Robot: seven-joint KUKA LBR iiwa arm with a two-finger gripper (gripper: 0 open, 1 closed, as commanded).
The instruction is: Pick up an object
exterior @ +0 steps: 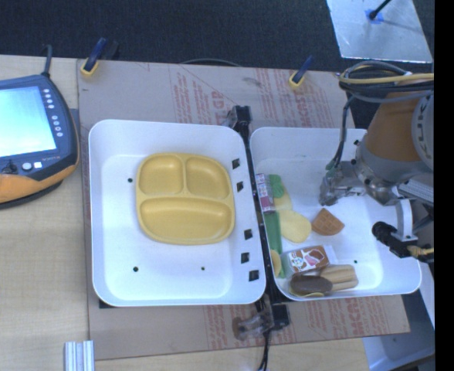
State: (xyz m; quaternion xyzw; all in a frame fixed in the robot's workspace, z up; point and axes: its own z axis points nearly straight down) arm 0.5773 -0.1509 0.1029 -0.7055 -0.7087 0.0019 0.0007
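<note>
The grey arm's two-finger tool [337, 188], its state impossible to tell, hovered in the right-hand white bin [304, 139], with a brown wedge-shaped toy food piece [328, 222] lying near it at six o'clock.

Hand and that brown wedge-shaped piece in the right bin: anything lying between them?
Nothing: in the camera view only bare white bin floor separates the hand from the brown wedge just below it.
</note>
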